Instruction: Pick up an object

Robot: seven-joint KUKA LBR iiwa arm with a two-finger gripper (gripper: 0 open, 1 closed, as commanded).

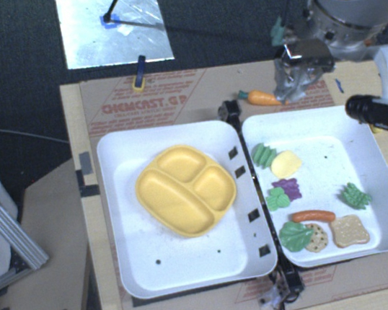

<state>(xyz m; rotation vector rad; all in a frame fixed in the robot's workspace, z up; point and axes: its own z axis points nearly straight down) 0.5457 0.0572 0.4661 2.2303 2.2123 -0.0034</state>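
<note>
Item: toy carrot (262, 98), small, orange, tapering, with a green tuft at its end farthest from the gripper; it lay on its side on the cardboard (171, 99) just beyond the far rim of the right bin (324, 148), outside it, near the far corner next to the left bin (139, 269). Gripper (293, 88): hung over the cardboard just beyond the same far rim, right at the carrot's bare tip; whether the claw was apart or together could not be told, and the carrot was not seen clamped in it. Inside the right bin: a ribbed green piece (263, 154), a pale yellow lump (286, 164), purple grapes (287, 188), a sausage (312, 216), a green sprig (355, 196), a lettuce leaf (293, 233), a cookie (315, 239) and a toast slice (350, 231). Beside the right bin, in the left bin: a yellow divided plate (185, 188).
</note>
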